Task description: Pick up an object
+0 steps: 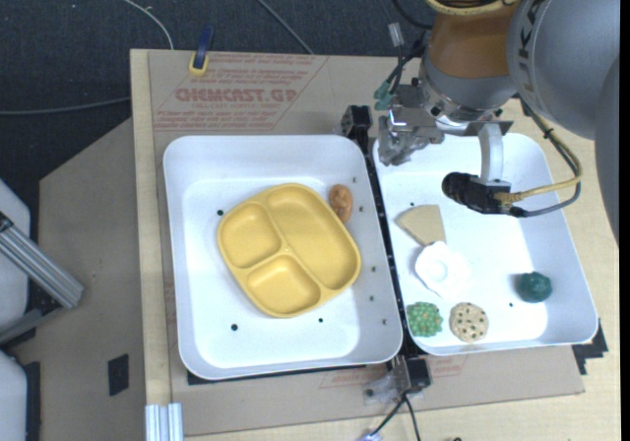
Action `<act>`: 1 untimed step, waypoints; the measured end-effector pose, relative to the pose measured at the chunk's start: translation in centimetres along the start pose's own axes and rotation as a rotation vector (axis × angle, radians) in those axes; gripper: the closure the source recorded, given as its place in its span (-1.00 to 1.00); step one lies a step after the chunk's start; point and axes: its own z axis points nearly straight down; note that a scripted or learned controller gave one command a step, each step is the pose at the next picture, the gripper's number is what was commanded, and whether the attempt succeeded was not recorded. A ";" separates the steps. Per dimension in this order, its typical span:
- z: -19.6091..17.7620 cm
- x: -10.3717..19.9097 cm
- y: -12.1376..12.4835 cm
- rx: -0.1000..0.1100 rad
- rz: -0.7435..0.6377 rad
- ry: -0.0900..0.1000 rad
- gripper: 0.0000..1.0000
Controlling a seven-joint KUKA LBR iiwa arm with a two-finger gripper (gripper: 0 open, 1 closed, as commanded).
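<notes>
Nearest, along the right bin's (571,326) front edge, lie a round chocolate-chip cookie (469,321) and a bumpy green pea cluster (424,317), almost touching; a dark teal lump (535,285) sits apart toward the right wall. Just behind the cookie is a glossy white egg shape (437,267), and behind that a tan flat wedge (423,225) whose narrow end points toward the left bin (187,232), its long axis running roughly left to right. The pincer (398,144) hangs farther back, over the bin's rear left corner, well apart from the wedge; whether it is open or closed cannot be told. In the left bin a yellow three-compartment plastic tray (287,249) lies tilted, with a small brown nugget (341,200) touching its rear right edge.
</notes>
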 end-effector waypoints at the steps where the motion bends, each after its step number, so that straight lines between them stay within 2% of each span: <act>1: 1.6 5.6 1.6 0.000 0.001 0.000 1.00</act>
